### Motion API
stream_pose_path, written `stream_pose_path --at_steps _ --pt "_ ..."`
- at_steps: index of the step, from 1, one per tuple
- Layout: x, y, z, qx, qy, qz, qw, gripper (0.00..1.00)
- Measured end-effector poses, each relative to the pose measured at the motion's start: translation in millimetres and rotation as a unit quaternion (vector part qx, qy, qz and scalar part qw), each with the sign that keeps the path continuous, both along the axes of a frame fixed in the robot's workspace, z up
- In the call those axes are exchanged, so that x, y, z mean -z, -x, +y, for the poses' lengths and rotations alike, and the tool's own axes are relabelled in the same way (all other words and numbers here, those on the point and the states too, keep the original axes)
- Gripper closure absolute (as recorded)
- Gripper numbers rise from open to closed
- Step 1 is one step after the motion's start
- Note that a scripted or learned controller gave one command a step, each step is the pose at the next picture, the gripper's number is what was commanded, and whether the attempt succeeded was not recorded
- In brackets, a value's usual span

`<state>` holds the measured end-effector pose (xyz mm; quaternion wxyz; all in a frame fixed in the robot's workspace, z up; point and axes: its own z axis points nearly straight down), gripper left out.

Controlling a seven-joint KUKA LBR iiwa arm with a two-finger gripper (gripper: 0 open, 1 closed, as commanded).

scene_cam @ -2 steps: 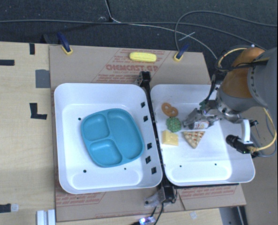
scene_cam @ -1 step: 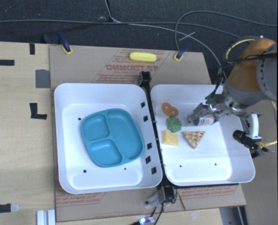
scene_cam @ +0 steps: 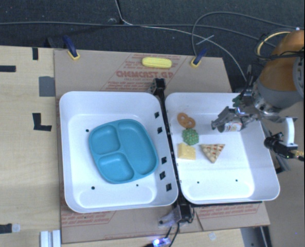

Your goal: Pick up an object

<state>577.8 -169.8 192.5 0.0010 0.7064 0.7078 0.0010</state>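
Observation:
The right bin (scene_cam: 245, 184) holds a brown pretzel (scene_cam: 185, 120), a green broccoli piece (scene_cam: 190, 136), a yellow cheese square (scene_cam: 186, 151) and a pizza slice (scene_cam: 212, 151), grouped in its left half. My gripper (scene_cam: 225, 123) hangs over the right bin's upper middle, right of the pretzel and above the pizza slice. Nothing shows between its fingers.
In the left bin (scene_cam: 75, 189) lies a blue divided plate (scene_cam: 122, 150). A yellow corn cob (scene_cam: 156, 62) rests on the cardboard behind the bins. Cables cross the dark bench at the back. The arm's body (scene_cam: 278, 78) stands over the right bin's far right edge.

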Motion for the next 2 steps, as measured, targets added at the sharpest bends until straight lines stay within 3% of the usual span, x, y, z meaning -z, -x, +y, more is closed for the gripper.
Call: stream_pose_path --at_steps 1,2 --pt "-48.1 -1.3 0.6 0.0 0.0003 -0.001 1.0 1.0" --pt "-54.7 -13.1 57.2 -0.003 -0.0009 0.001 1.0 1.0"
